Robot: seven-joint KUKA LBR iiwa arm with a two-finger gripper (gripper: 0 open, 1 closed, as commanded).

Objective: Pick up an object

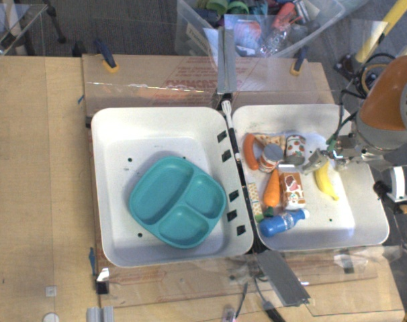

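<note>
The right bin (pixel 365 227) holds a pile of small items. Among them are an orange carrot (pixel 273 188), a yellow banana (pixel 326 182), a blue bottle (pixel 281 223) and a red and white carton (pixel 293 188). A small can (pixel 295 146) and an orange packet (pixel 251 151) lie further back. My gripper (pixel 315 159) reaches in from the right, low over the pile. It sits just above the banana and right of the can. Nothing visibly hangs from it.
A teal divided plate (pixel 177 200) lies in the left bin (pixel 113 136). A black-marked divider (pixel 232 173) separates the two bins. A clear tub of toys (pixel 257 9) stands behind them. The orange-banded arm (pixel 386 106) overhangs the right bin's far right side.
</note>
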